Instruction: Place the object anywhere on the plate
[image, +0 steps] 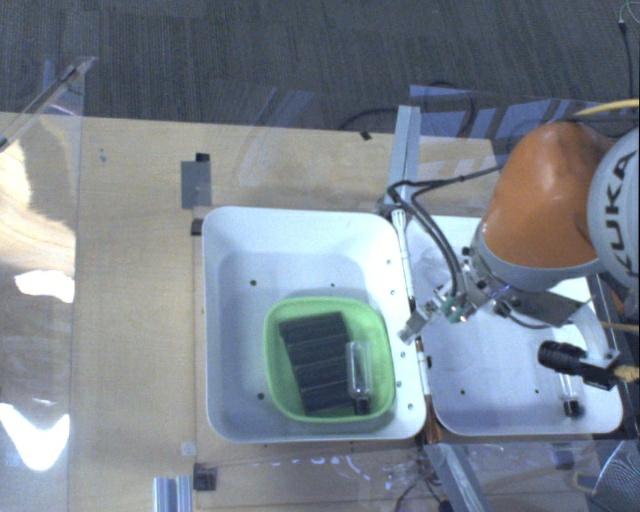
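- The plate (272, 350), green and shallow, sits in the left bin (228, 300), toward its front.
- Two things lie on the plate: a dark ridged block (316, 360) across its middle, and a clear tube (357, 368) just beside the block on the right, touching or nearly touching it.
- Both lie flat and wholly inside the green rim; nothing hangs over the edge.
- The task does not say which one is the object. Either way it rests on the plate, so I judge the placing done.
- The arm (545, 200) hangs over the right bin (500, 385), its wrist near the wall the bins share, well apart from the plate and its load.
- The jaws are under the wrist. I cannot tell whether they are spread or pressed together, and nothing can be seen between them.
- Nothing of the arm touches the block, the tube or the plate.
- What is left, as I read it: little or nothing, at most drawing the arm clear of the bins.
- One doubt: if the object meant is something other than the block or tube, this view does not let me pick it out.
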